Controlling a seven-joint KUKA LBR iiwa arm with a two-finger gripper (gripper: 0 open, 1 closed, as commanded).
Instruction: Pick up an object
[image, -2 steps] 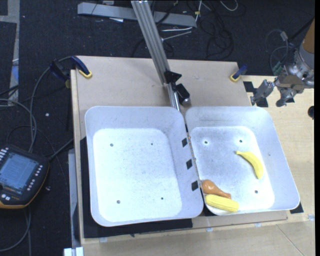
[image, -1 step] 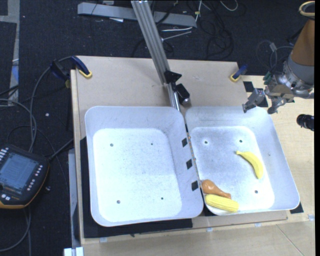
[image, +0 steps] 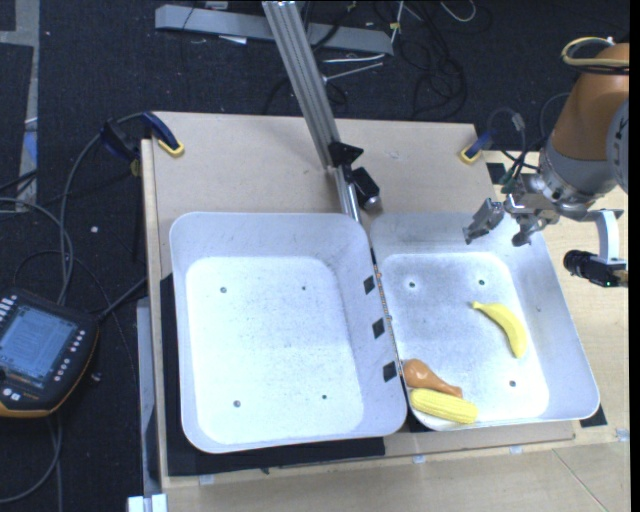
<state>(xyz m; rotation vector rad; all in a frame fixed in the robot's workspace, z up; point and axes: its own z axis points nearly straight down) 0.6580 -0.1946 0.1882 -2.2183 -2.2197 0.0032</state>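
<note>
Table carries 2 white bins side by side. Left bin and right bin touch along their inner edges. Grey arm with orange band over the right bin's far right corner. End effector spread wide, nothing between its fingers, above that bin's far edge. Banana right of center; corn cob and orange drumstick-like piece touching at near left corner.

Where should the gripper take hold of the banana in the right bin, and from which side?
Grip the banana across its thick middle, coming straight down from above. It lies flat and apart from the other items, curving diagonally, so the fingers should probably close across its narrow width. The gripper hovers open over the bin's far edge.
</note>
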